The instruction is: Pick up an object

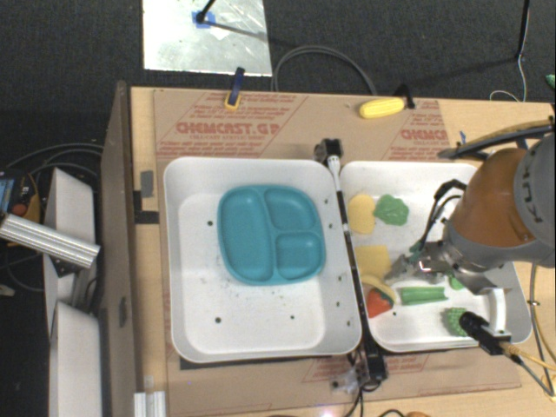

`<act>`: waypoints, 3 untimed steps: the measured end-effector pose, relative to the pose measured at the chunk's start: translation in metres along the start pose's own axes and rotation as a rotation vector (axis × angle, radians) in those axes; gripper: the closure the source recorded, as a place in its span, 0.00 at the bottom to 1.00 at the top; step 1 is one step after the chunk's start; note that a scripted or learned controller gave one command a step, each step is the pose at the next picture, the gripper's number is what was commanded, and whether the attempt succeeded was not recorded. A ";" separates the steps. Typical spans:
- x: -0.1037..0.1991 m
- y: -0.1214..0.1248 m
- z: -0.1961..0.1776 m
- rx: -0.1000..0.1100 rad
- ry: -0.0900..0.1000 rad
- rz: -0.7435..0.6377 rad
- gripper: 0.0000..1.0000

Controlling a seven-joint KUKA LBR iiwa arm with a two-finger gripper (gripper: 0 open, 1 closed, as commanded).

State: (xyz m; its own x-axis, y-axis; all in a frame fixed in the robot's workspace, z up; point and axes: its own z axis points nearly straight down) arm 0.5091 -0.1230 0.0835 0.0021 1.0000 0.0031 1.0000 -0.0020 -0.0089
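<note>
Looming over the right bin point(521, 320), the grey arm point(508, 202) with its orange band was the biggest thing closest to the lens, bent down from the right so its wrist sat low over the toys. Its gripper point(415, 266) pointed left toward the cluster by the divider (whether the jaws were wide or narrow I could not tell, the wrist hid too much), and nothing showed between them, so no hold could be called.

Next in size, the left bin point(200, 320) carried the blue divided plate point(270, 234), lying flat and well apart from the action, probably parked there as a drop spot.

Then the candidates, all in the right bin. A yellow block point(373, 258) lay just beside the gripper tip, my guess for the target. A green leafy piece point(392, 209) and a yellow rounded piece point(361, 214) sat near the far wall, touching or nearly so. A long green piece point(422, 295) lay below the gripper, a red piece point(379, 303) near the divider, and a dark green knobbly piece point(453, 321) by the near wall.

Crowding was the trouble: 3 toys ringed the tip, and the divider left little room on the left.

Smallest, a yellow clip point(380, 107) rested on the cardboard behind the 2 bins.
</note>
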 end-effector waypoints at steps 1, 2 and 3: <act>-0.046 0.081 -0.035 -0.021 -0.008 -0.007 0.00; -0.071 0.016 0.001 -0.004 -0.003 0.002 0.00; -0.017 0.084 -0.080 -0.023 -0.004 -0.014 0.00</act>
State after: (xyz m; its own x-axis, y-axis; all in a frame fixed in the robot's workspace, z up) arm 0.5940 -0.1408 0.1622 -0.0120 0.9999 -0.0008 0.9998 0.0121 0.0136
